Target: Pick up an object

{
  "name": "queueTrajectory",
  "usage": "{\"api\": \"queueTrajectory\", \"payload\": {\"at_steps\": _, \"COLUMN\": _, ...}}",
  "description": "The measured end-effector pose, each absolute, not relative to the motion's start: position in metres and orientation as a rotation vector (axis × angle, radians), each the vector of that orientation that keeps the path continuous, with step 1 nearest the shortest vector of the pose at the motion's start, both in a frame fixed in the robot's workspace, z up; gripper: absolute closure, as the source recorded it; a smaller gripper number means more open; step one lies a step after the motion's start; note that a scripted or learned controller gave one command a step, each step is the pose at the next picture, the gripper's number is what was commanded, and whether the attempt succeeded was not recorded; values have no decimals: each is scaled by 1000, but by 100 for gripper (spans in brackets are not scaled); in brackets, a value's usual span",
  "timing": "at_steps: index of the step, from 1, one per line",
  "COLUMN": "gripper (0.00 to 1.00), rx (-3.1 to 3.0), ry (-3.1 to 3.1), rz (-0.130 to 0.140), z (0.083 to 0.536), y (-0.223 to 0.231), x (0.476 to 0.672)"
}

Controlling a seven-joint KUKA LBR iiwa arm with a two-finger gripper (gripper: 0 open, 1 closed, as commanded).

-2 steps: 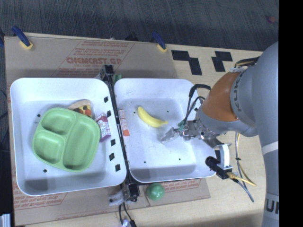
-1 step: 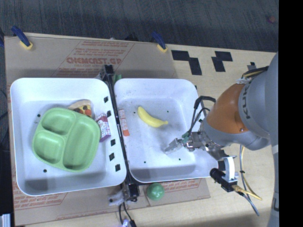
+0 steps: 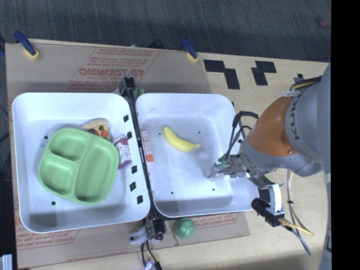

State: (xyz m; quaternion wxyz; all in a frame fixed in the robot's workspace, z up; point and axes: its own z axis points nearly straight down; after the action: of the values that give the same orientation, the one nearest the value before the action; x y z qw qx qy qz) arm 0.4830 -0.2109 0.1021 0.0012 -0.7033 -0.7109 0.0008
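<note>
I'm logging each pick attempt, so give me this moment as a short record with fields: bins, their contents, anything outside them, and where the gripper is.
left bin: green divided plate, a pizza-slice toy tucked at its upper edge, a small purple packet by the plate's right side
right bin: yellow banana lying on the floor, upper middle
outside bins: green ball on the cardboard below the right bin
gripper: low in the right bin near its right wall, apart from the banana
held object: none visible
</note>
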Motion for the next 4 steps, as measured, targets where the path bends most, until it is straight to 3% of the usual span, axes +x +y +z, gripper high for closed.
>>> {"api": "queueTrajectory", "payload": {"at_steps": 1, "gripper": 100, "rx": -2212, "ry": -2229, "rz": 1, "z": 92, "y": -211, "x": 477}}
{"api": "queueTrajectory", "payload": {"at_steps": 2, "gripper": 100, "rx": -2213, "ry": -2228, "rz": -1, "z": 172, "y": -152, "x": 477}}
{"api": "queueTrajectory", "payload": {"at_steps": 4, "gripper": 100, "rx": -2204, "ry": -2242, "rz": -5, "z": 193, "y": -152, "x": 480}}
